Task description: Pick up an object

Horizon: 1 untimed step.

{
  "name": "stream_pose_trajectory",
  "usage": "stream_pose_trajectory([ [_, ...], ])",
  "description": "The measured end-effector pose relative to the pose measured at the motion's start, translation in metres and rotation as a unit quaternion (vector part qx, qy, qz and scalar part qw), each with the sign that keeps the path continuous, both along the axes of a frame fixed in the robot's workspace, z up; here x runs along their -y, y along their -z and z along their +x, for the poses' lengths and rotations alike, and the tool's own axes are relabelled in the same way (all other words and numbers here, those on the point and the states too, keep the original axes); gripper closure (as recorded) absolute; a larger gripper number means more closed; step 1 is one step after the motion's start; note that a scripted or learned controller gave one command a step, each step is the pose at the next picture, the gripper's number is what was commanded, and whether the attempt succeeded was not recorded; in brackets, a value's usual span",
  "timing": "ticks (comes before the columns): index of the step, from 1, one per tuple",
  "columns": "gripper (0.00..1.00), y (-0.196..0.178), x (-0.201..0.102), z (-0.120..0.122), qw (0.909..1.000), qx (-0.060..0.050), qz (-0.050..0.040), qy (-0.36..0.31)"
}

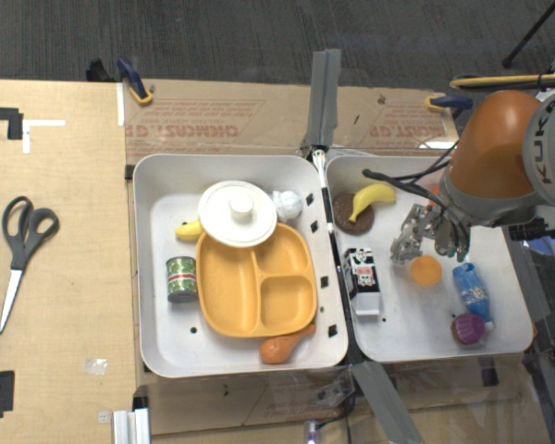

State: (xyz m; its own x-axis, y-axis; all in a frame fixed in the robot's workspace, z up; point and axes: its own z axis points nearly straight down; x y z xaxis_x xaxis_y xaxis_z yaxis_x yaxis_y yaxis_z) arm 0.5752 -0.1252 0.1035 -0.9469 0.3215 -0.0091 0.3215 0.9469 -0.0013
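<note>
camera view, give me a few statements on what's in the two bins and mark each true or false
1. The white lid rests on the yellow divided tray in the left bin. True.
2. The banana lies in the left bin. False: it lies in the right bin, at its far end.
3. The gripper is above the right bin, close to the orange ball. True.
4. The scissors lie in the right bin. False: they lie on the bench, left of both bins.
5. The green can stands beside the tray's left edge. True.
6. The blue bottle sits inside the tray. False: it lies in the right bin.
</note>
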Motion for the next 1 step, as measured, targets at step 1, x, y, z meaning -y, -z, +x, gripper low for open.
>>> stream_pose_trajectory([
  [1,1.00,-0.1446,-0.0602,0.0253,1.0000,-0.002,0.0017,0.006],
])
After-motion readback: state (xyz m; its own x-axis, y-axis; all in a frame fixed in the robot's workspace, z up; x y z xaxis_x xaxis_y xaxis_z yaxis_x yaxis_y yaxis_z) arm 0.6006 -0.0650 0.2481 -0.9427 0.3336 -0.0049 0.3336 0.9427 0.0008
